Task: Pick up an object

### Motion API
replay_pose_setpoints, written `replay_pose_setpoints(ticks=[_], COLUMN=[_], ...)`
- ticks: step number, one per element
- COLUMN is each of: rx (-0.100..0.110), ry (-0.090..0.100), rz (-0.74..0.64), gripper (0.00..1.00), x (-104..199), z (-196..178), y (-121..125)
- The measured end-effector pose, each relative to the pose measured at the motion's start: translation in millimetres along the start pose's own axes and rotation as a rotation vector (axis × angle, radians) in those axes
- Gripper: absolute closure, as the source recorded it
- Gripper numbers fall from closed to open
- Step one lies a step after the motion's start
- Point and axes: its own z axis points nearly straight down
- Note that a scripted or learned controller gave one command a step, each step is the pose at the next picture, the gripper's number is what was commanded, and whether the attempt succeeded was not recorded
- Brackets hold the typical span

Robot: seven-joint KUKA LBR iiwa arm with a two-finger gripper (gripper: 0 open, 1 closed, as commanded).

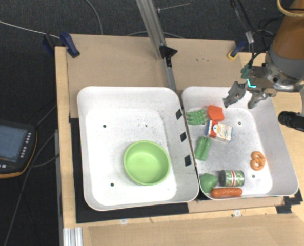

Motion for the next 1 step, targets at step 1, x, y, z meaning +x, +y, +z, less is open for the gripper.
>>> replay_pose_setpoints(ticks=[1], rx=[0.000], ry=[0.000], rz=[0.000], gripper=[0.00], x=[0.0], z=[0.1], y=[0.0])
